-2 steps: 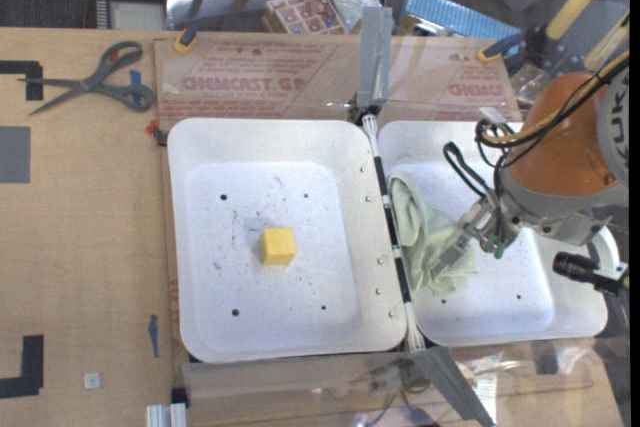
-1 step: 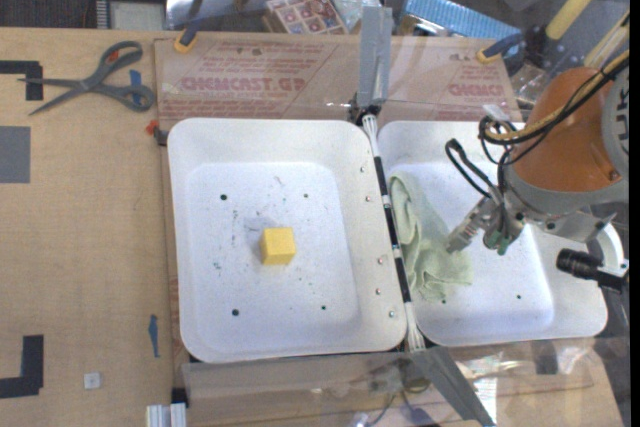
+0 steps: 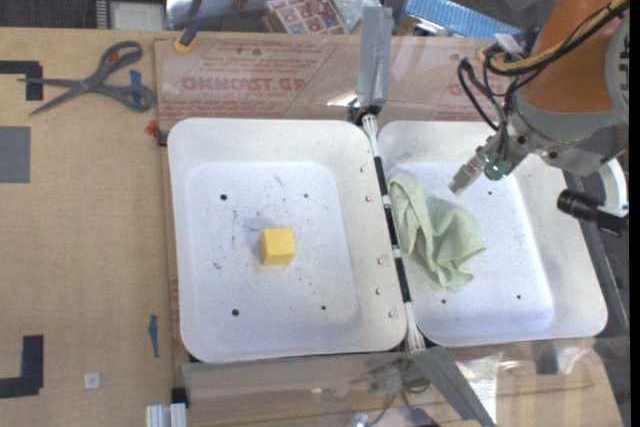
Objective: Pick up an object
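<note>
The pale green cloth (image 3: 436, 237) lies crumpled against the right bin's (image 3: 560, 315) left wall, open floor to its right. The gripper (image 3: 468, 177) hovers just above it, empty.

The grey KUKA arm (image 3: 575, 120) has rounded, smooth metal housings and a broad glossy orange band (image 3: 575, 45) wrapped above the wrist. Black and yellow cables (image 3: 500, 65) loop along its side towards the tool. The small gripper (image 3: 466, 180) is a slim, silvery-grey metal piece with a dark fitting behind it.
</note>
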Controlling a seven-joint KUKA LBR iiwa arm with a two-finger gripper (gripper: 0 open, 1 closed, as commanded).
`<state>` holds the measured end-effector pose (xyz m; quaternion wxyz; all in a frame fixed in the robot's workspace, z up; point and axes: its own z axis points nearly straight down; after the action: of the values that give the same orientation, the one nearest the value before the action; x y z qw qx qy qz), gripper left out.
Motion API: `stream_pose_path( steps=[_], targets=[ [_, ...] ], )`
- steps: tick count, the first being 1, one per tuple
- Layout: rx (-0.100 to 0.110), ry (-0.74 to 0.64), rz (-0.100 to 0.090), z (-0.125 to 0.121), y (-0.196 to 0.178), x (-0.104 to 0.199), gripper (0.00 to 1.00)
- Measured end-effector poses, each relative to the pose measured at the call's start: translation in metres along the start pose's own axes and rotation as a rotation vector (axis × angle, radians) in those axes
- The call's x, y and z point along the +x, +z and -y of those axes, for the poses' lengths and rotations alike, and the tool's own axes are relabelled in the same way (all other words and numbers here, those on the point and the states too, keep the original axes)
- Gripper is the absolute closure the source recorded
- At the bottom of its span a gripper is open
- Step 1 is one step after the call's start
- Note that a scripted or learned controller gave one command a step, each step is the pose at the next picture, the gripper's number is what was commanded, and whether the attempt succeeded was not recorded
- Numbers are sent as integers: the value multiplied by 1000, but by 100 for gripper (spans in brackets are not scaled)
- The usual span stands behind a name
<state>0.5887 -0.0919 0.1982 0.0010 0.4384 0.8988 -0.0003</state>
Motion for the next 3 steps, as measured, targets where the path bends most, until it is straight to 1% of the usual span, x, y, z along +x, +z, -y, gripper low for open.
stream_pose_path(
  steps=[1, 2, 3],
  targets=[
    [4, 261, -5, 28, 32, 4, 100],
    [2, 657, 0, 19, 0, 18, 100],
    [-3, 808, 2, 37, 102, 16, 100]
  ],
)
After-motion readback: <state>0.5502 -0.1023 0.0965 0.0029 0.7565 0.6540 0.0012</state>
